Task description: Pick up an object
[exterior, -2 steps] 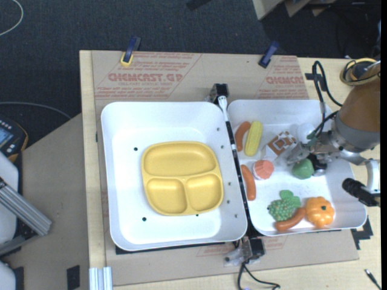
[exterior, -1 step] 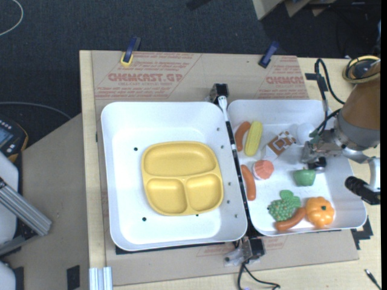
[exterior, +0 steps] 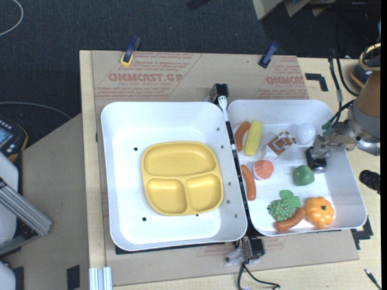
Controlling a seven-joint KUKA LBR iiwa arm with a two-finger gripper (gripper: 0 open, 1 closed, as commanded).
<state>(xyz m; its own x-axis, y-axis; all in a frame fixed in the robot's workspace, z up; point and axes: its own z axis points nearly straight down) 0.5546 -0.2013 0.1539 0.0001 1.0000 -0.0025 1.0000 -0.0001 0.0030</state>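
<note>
The right bin (exterior: 346,175) holds several toy foods: a yellow corn cob (exterior: 253,137), an orange sausage (exterior: 242,135), a second orange piece (exterior: 248,183), a pink round piece (exterior: 263,169), a brown-and-white block (exterior: 282,144), a white egg (exterior: 305,132), a green pepper (exterior: 303,175), a green broccoli (exterior: 283,207) and an orange pumpkin (exterior: 320,212). My gripper (exterior: 316,158) hangs low over this bin's right half. It is just above the green pepper and below the egg. Nothing shows as held in it.
The left bin (exterior: 118,162) carries a yellow divided plate (exterior: 181,177). A black clamp (exterior: 220,93) sits between the bins at the back. Blue clips (exterior: 129,51) pin the cardboard sheet. Cables run along the right edge.
</note>
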